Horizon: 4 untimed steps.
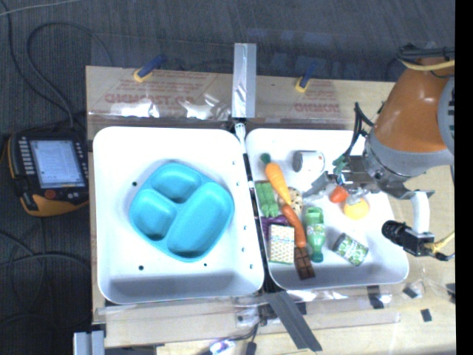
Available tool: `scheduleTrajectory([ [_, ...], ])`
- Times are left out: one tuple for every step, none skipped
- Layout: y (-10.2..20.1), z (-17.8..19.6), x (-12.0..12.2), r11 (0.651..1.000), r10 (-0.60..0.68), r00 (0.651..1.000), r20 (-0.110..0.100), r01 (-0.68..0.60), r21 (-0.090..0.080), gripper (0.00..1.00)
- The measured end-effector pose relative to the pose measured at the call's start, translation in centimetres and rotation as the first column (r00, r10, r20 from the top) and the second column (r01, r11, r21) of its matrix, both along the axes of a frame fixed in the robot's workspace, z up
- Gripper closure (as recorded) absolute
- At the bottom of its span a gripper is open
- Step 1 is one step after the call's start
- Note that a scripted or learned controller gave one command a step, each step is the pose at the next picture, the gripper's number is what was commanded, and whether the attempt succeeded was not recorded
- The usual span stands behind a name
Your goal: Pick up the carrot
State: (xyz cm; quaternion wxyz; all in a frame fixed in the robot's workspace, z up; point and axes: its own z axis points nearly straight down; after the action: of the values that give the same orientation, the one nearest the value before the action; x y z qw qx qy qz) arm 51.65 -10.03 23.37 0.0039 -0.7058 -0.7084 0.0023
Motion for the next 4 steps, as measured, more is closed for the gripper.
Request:
scheduleTrajectory([
  [0.7,-6.8,5.3,0.993,0.115,0.993,0.001,-0.115,0.000,0.00],
  [-1.5,-14.5,10.2,0.989,0.150,0.989,0.015,-0.150,-0.004,0.00],
  [-2.5,-7.5,15.2,0.982,0.189,0.982,0.003,-0.189,-0.002,0.00],
  [-1.6,-10.7,14.9,0.937,0.348,0.937,0.030,-0.348,-0.015,0.00],
])
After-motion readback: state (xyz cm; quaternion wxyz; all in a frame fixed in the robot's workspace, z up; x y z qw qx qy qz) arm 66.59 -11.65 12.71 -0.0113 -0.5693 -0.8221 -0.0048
